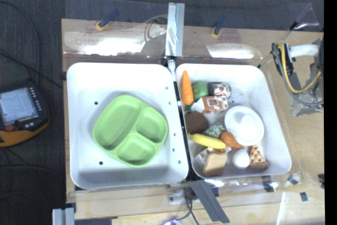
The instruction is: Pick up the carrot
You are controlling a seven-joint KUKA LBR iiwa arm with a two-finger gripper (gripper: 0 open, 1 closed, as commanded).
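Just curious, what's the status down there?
Arm at right edge, away from bins. Long orange carrot against right bin's left wall, untouched. Green round item touching it.

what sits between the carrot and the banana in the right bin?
In the camera view, a dark brown rounded item lies between the carrot and the banana, against the right bin's left wall.
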